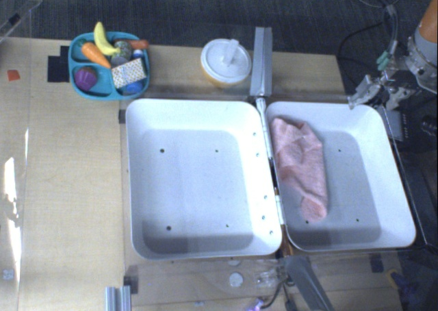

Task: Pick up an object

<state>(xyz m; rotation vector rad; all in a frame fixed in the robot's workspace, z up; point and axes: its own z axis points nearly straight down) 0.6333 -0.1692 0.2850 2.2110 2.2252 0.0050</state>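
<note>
Fingers' state can't be told: the gripper (369,90) is seen at the upper right, just past the back-right corner of the right bin (383,234), small and cluttered w/ cables, above the rim rather than inside. Nothing is seen held.

2 white bins are counted, side by side on the counter (61,200). 1 pink cloth (301,166) is found in the right bin, crumpled lengthwise along that bin's left wall, running from near the back wall to approx. the mid-front of the floor. The cloth lies well apart from the gripper.

The left bin (144,234) touches the right bin along a shared edge.

Behind the left bin, 1 white-lidded yellow cup (226,61) is seen near the bins' dividing line. Further left of the cup, 1 blue sectioned tray (74,83) is seen w/ toy food: 1 banana (104,40), 1 carrot (94,54), 1 purple item, plus others too small to tell.
</note>
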